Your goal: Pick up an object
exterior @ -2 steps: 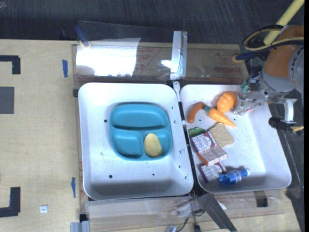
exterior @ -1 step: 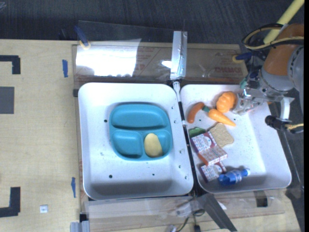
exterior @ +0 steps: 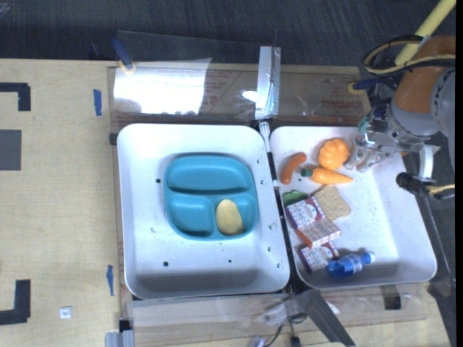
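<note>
While the jaws' state cannot be told, they hover beside a small, round, ribbed orange pumpkin (exterior: 333, 152).

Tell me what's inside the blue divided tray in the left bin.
The blue tray holds one yellow potato-like item in its lower right compartment. The other compartments show bare blue plastic. Whatever lies under the yellow item is covered.

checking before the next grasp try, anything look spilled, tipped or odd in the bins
Nothing spilled. The blue bottle lies on its side at the right bin's near edge, and the toy foods are jumbled together. The potato sits neatly in the blue tray.
</note>
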Available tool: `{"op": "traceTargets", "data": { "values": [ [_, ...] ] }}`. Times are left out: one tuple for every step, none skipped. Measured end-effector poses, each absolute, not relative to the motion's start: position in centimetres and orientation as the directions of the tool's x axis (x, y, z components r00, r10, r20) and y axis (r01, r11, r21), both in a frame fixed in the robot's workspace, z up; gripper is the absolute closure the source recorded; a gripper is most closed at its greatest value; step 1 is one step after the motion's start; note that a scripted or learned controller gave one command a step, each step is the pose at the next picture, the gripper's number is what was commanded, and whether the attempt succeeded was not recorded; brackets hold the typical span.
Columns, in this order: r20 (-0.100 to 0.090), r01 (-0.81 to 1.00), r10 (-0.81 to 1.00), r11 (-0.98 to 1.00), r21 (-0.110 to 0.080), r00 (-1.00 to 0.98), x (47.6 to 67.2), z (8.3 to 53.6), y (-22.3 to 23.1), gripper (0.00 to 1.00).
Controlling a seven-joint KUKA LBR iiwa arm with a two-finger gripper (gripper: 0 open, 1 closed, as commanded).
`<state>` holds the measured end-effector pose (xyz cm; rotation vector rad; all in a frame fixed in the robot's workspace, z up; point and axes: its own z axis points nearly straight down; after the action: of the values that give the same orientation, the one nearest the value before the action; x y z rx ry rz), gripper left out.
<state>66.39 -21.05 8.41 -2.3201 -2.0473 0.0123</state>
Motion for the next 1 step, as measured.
{"op": "traceTargets", "data": {
  "values": [
    [0.004,0.993,0.993,-0.114,-0.004,0.114,66.76,8.48,-11.90,0.00]
  ]
}}
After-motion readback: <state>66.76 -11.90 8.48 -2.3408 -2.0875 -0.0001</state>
